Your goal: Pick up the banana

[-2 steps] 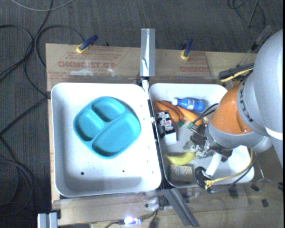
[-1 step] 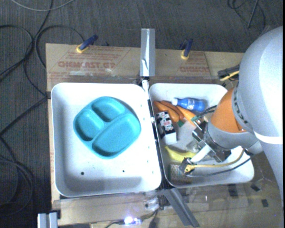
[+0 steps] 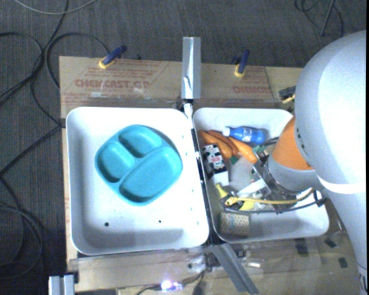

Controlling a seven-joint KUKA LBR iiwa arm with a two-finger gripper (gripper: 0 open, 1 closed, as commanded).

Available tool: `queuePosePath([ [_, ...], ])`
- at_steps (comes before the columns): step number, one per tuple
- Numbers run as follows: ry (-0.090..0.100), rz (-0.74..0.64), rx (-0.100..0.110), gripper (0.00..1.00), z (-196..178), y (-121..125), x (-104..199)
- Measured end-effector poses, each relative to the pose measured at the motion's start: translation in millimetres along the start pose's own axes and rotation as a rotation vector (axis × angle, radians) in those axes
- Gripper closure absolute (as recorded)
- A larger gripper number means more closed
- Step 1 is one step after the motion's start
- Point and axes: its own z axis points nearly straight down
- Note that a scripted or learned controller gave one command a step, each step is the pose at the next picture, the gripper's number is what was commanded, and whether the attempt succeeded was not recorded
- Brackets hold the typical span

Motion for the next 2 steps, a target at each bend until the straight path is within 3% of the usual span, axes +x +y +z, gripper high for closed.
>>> queuePosePath([
  [1, 0.000, 0.157, -0.003, 1.00, -80.8, -60.6, 50.9],
  [2, -0.001, -0.028, -0.005, 1.00, -144.1, -69.1, 129.8],
])
